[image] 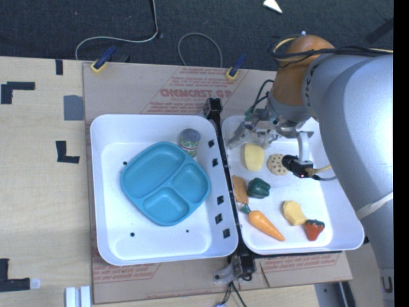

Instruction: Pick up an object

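Observation:
My gripper hangs low over the far part of the right bin, just above a pale yellow toy; I see nothing held in it. Near it lie a round speckled cookie, a dark green pepper and a brown piece. Toward the front of the bin rest an orange carrot, a small yellow piece and a red strawberry. The grey arm with its orange band covers the bin's right side.
The left bin holds a blue divided plate and a small tin can at the plate's far corner. A black ridge divides the two bins. Cables and clamps lie behind the bins.

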You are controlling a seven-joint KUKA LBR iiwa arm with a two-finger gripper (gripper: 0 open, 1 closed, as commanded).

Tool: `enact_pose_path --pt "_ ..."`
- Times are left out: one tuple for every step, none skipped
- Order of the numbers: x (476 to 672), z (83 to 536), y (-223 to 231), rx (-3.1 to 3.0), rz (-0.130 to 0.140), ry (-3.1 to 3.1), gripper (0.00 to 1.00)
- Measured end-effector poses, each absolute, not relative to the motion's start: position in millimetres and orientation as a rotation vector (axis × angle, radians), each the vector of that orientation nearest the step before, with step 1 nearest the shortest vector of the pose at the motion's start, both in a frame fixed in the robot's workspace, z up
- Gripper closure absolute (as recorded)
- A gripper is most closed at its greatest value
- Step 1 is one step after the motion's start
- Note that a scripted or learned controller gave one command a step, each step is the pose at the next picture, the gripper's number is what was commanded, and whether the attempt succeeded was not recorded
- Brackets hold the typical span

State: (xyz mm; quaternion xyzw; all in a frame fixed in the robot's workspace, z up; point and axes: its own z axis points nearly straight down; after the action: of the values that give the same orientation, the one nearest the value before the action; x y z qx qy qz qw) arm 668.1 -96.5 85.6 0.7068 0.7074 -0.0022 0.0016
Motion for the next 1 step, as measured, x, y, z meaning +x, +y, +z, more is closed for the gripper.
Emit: enact_pose_path --pt "667.8 85.2 -96.8 2.22 -0.008 2.219 0.0"
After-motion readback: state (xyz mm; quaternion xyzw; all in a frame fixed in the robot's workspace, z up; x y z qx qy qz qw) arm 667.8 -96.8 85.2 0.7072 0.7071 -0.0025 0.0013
